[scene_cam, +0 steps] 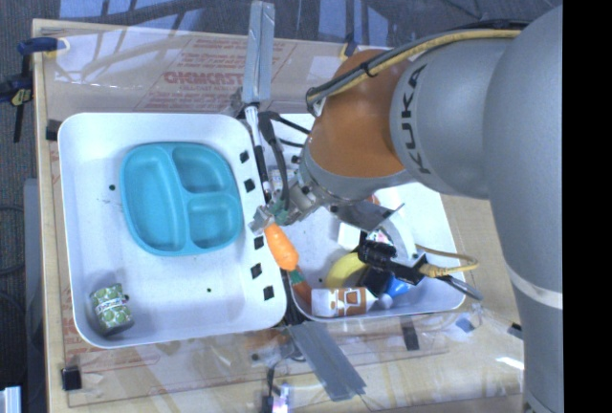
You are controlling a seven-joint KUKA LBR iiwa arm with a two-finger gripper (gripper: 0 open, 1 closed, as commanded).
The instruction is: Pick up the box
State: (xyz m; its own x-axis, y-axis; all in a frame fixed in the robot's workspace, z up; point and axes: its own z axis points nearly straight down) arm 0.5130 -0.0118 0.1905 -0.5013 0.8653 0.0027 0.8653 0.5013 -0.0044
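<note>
Jaws low by the wall between the bins; the box lies apart from them, at the near wall.

The jaws are tucked under the arm's [478, 105] orange band, by the left wall of the right bin [430, 229]. I cannot tell whether they are parted or closed, or whether they have hold of anything. Just below them, an orange carrot [282, 249] lies against that wall. Nearer the front wall is the box [340, 303], white with a brown label and on its side. A yellow banana [346, 268] lies just behind it. In the left bin [86, 210] sit a teal divided plate [182, 196] and, near the front corner, a small green-patterned can [110, 306].
</note>
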